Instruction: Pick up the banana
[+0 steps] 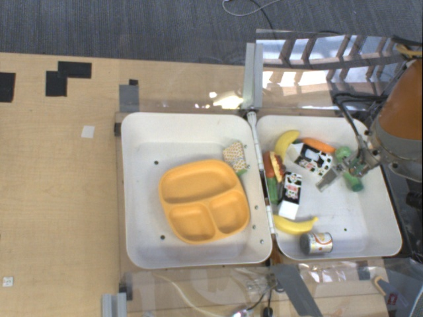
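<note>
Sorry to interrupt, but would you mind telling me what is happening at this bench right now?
A KUKA arm reaches in from the right over the right bin, its tool low among the clutter near a green object. Two bananas lie in that bin, one near the back and one near the front beside a can; neither is lifted. The left bin holds a sectioned yellow plate.
</note>
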`<control>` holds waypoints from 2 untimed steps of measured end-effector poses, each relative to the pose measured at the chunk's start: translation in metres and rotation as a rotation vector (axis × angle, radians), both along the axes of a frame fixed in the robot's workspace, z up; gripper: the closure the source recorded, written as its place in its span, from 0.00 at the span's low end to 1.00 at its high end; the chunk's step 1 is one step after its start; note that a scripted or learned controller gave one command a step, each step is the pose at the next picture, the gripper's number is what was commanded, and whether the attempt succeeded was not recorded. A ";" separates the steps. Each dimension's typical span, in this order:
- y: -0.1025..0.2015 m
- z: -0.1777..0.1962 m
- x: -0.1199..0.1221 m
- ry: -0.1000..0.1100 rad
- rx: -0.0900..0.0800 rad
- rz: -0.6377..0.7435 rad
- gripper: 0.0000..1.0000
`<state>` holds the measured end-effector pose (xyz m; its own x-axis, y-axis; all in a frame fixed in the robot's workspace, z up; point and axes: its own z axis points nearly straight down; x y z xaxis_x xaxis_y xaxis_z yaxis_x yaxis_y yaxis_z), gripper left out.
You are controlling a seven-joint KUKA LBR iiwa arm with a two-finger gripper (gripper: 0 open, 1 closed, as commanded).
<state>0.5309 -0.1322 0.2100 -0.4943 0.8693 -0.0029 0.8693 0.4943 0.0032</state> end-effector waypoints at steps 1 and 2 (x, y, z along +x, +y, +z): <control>0.034 -0.118 -0.025 -0.006 -0.002 0.383 0.00; 0.052 0.160 -0.016 -0.001 -0.001 -0.050 0.00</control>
<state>0.5153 -0.0800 0.3699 -0.4503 0.8928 -0.0040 0.8928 0.4504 0.0041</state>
